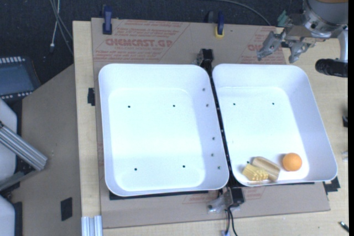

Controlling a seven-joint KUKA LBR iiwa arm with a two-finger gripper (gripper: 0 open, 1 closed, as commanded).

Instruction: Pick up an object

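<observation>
Arm parked above the right bin's far edge, nothing held.
The gripper [281,48], jaws spread wide, hangs well apart from the round orange ball [292,162], leaving the shallow white right-hand bin [310,98] unobstructed for a descent.

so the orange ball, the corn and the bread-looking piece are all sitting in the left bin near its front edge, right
Not quite: the camera view shows them in the right bin, not the left. The orange ball, the corn and the bread-looking piece do lie together near its front edge.
</observation>
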